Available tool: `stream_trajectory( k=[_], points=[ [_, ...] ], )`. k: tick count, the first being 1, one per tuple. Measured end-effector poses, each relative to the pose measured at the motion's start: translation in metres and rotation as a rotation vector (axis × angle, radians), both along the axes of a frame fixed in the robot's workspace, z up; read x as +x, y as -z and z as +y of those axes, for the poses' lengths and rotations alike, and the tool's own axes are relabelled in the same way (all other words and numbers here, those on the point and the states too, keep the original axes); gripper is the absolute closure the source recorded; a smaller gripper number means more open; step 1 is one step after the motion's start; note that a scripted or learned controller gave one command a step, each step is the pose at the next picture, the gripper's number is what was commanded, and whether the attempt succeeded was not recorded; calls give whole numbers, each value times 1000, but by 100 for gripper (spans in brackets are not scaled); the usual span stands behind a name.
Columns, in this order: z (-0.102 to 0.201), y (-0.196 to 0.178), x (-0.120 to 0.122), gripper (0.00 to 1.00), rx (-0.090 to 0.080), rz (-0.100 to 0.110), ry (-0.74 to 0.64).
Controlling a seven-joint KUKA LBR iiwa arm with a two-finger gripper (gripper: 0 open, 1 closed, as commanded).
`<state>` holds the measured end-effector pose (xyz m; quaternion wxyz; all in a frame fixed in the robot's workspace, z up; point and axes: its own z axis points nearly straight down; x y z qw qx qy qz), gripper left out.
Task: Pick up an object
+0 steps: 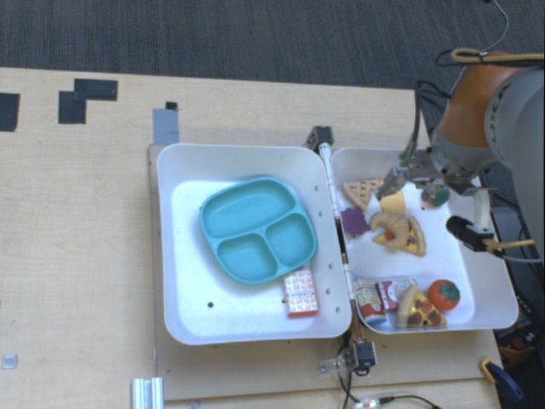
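A: We see the arm (498,109) reaching in from the right, orange band up top, hand (400,180) low over the back of the right bin (490,309).

B: Hand state?

A: We cannot tell. The tip sits right at a yellow wedge (392,202), touching or just above it, but we cannot see whether the wedge is between the fingers, so we are not calling it a grasp.

B: What else is in that bin?

A: Waffle slice (361,192) at the back left, just left of the hand. Purple piece (353,222) in front of it against the left wall. A croissant-like pastry (391,223) lying on a pizza slice (411,240) near the middle. A small green and dark item (435,197) right of the hand, too small for us to name. Front row: red and white packets (381,297), a second pizza slice (421,312), a tomato (444,294) at the right end.

B: Left bin?

A: The left bin (183,313) holds a teal divided plate (258,229), three compartments, sitting flat near the centre. A small red and white box (300,294) lies just in front of the plate's right corner, near the wall between the bins.

B: Worktop?

A: Light wood worktop (77,254), both bins side by side on it, black tape marks (85,99) at the back left.
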<state>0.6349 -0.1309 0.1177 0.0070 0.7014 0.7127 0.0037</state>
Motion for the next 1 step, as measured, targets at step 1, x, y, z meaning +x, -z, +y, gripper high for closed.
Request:
stream_trajectory(
  k=[1],
  points=[
    [3,31,-43,0,4,10,13]
  ],
)
